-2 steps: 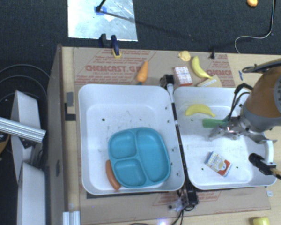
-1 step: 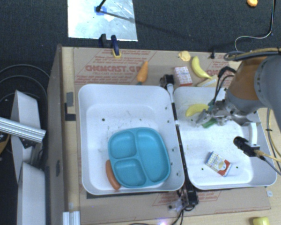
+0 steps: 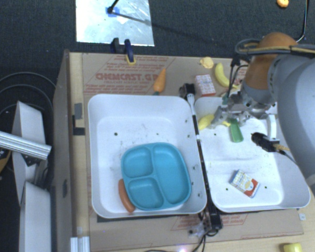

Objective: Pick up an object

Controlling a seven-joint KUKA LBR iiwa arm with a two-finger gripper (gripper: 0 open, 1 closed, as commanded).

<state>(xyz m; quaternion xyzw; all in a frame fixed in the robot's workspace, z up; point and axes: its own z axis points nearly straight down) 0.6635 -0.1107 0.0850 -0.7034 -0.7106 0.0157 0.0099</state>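
Small red-and-white box point(image 3: 244, 183) in right bin point(image 3: 291, 196); green cylinder point(image 3: 236, 133) beneath jaws point(image 3: 232, 114), opening indiscernible.

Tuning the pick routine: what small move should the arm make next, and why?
Probably lower the end effector straight down a little: it sits over the green object at the back of the right bin, with a yellow piece just beside.

And this is a robotics lab: a grey arm point(image 3: 299, 93) works over two white bins point(image 3: 110, 114) on a cardboard-topped bench point(image 3: 126, 75). Toy food, a banana point(image 3: 220, 75) and a carrot point(image 3: 159, 81), lies just beyond the bins, with loose cables point(image 3: 10, 88) coiled on dark carpet left of them.
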